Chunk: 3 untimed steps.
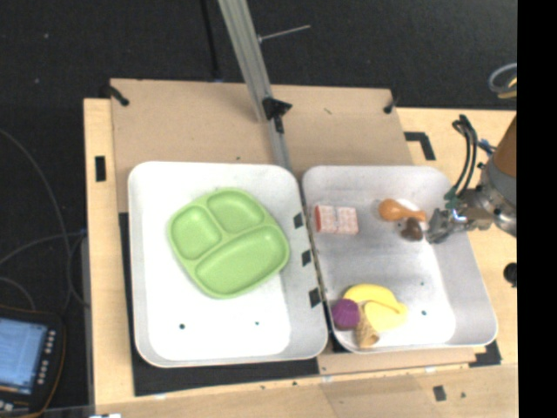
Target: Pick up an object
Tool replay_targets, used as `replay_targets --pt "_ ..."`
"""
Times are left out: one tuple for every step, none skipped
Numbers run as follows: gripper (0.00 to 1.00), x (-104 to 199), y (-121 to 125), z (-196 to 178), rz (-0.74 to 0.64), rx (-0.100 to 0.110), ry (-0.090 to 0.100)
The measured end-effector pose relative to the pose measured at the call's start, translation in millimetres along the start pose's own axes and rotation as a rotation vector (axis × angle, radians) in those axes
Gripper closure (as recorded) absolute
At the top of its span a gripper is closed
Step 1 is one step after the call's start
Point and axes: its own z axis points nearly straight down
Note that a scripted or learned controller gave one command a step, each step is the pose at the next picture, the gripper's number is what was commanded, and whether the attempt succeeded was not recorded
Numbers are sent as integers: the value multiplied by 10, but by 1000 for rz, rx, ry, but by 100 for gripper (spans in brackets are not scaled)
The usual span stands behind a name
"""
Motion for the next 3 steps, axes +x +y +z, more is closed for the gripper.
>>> replay_targets --pt "100 72 42 -601 -1 -2 -1" --pt "100 525 118 -517 -3 4 2" --pt "100 1050 94 -369 -3 6 3"
